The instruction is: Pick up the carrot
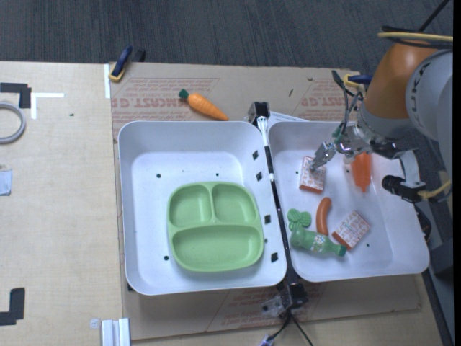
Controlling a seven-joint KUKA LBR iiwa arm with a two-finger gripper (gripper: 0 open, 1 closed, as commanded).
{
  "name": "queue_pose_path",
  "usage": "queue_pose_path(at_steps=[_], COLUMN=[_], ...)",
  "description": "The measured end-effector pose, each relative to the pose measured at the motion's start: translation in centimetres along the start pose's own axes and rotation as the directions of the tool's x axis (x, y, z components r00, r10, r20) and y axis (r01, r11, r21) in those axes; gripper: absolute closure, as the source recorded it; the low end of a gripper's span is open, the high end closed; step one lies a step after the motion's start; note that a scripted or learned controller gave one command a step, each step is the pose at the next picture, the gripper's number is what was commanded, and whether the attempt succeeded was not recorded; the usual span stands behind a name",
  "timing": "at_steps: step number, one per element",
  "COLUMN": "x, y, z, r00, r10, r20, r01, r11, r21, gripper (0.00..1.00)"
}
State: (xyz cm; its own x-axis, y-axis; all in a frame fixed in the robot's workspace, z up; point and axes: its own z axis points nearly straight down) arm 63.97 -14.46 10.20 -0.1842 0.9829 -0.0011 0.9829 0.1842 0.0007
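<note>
The two bins (137,215) look like smooth, slightly glossy white plastic. The divided green plate (215,225) has a matt plastic look. Beneath them lies printed brown cardboard (238,92), dull and papery, on a pale wood-toned bench (50,229).

Feed looks evenly lit from overhead, diffuse, no hard hotspots. I see the white bins (137,215) close to overexposed; their inner walls lose detail, though soft grey shading marks the corners. The green plate (215,227) shows mild sheen on its ridges, no real glare. Shadows are short and soft, tucked just under objects and along the bin rims. The dark floor at top reads dim and slightly noisy. Overall sharpness is moderate: printing on the cardboard (158,96) is legible but soft, small items in the right-hand bin look slightly smeared. The arm (414,85) at right is softest, with a faint highlight on its orange band.
</note>
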Motion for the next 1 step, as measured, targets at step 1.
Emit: queue_pose_path(at_steps=[1], x=[5.48], y=[-9.18], z=[-0.68], r00=[0.988], r10=[0.157], r20=[-0.001], r01=[-0.157], r11=[0.988], r21=[0.002], gripper=[0.0])
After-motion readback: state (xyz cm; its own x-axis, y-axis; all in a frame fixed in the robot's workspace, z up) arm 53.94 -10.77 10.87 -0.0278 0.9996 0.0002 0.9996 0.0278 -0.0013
